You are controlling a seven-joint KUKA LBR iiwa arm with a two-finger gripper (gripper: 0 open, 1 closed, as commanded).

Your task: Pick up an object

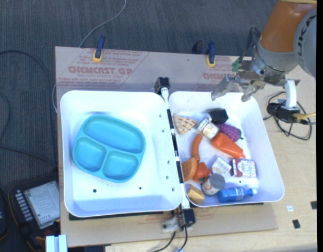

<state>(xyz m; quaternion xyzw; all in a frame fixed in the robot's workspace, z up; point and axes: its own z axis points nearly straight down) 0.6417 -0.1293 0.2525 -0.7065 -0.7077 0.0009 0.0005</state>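
Gripper (233, 92) is being held over right bin's (266, 135) far rim, fingers spread apart, nothing between them. Black block (218, 115) is lying just below-left; carrot (228, 145) further down.

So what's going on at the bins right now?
The arm reaches in from the right, and its gripper hangs open over the far edge of the right bin, with nothing between its jaws. That bin holds a heap of small things, among them a blue bottle, an orange carrot, purple grapes and a waffle piece. The left bin holds a blue divided tray. Nothing is picked up yet.
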